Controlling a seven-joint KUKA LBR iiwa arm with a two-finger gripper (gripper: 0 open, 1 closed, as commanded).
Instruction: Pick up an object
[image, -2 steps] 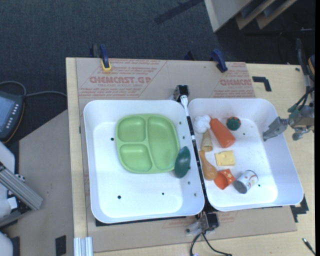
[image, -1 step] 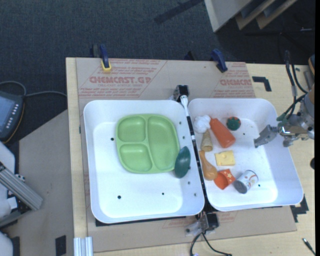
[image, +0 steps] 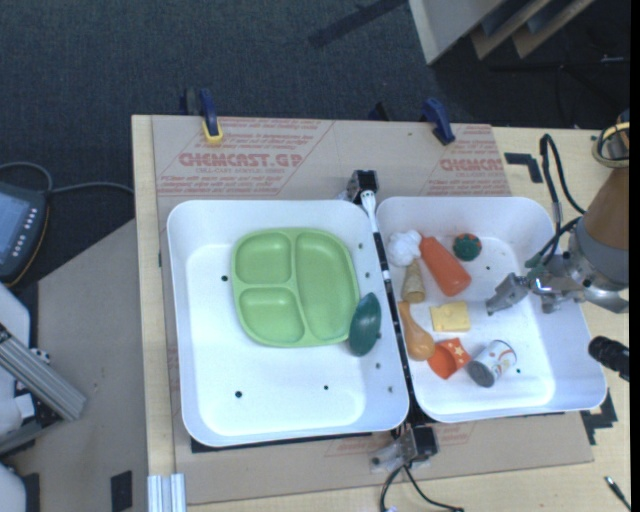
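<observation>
You are looking down on two white bins side by side. The left bin (image: 200, 380) holds a green divided plate (image: 295, 287) with a dark green oval piece (image: 364, 325) leaning at its lower right edge. The right bin (image: 560, 385) holds a cluster: a white lump (image: 404, 246), an orange bottle (image: 444, 266), a dark green ball (image: 467, 245), a yellow block (image: 450, 318), a tan piece (image: 413, 284), a small red-orange item (image: 447, 357) and a white cup (image: 490, 362). The gripper (image: 507, 294) hangs over the right bin, just right of the yellow block, with nothing between its fingers.
</observation>
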